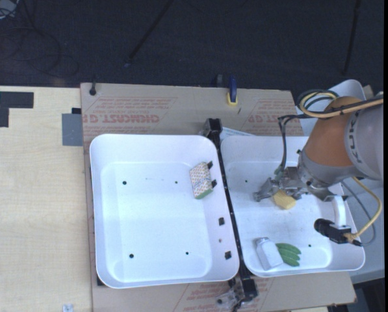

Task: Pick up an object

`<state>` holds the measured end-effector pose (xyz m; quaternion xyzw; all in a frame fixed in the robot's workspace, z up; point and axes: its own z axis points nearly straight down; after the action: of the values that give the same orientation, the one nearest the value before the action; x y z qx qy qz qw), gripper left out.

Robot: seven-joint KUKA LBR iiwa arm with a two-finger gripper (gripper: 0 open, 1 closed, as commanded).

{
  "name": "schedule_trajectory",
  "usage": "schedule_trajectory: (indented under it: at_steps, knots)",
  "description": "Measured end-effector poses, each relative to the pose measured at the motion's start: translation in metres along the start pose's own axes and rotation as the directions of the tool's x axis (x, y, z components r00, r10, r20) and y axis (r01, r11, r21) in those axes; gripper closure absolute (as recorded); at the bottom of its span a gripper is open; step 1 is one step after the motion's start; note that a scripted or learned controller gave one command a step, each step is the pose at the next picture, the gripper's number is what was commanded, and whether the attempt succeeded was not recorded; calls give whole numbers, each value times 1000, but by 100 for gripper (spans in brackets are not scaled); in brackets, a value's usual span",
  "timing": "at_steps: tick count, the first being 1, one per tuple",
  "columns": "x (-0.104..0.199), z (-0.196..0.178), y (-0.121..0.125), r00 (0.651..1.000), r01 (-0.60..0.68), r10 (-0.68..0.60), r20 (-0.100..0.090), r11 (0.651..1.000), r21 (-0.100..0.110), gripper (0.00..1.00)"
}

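From my seat, the claw sits low in the right bin, touching a yellow object at its 5 o'clock; I cannot tell how it stands, so I judge nothing lifted yet, the grasp undone

Two white bins on brown cardboard, atop a pale wooden bench.
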<state>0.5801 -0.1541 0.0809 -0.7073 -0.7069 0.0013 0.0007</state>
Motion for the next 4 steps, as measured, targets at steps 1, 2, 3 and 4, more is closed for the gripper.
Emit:
schedule_trajectory:
  at_steps: [1, 2, 3, 4]
  knots:
    - [-2, -16, 0, 1000, -5, 5, -1, 1000, 1, 100]
    - [49, -106, -3, 1000, 5, -5, -2, 1000, -7, 100]
    - [73, -66, -64, 1000, -2, 2, -5, 1000, 10, 100]
    - [142, -169, 19, 1000, 10, -10, -3, 1000, -16, 100]
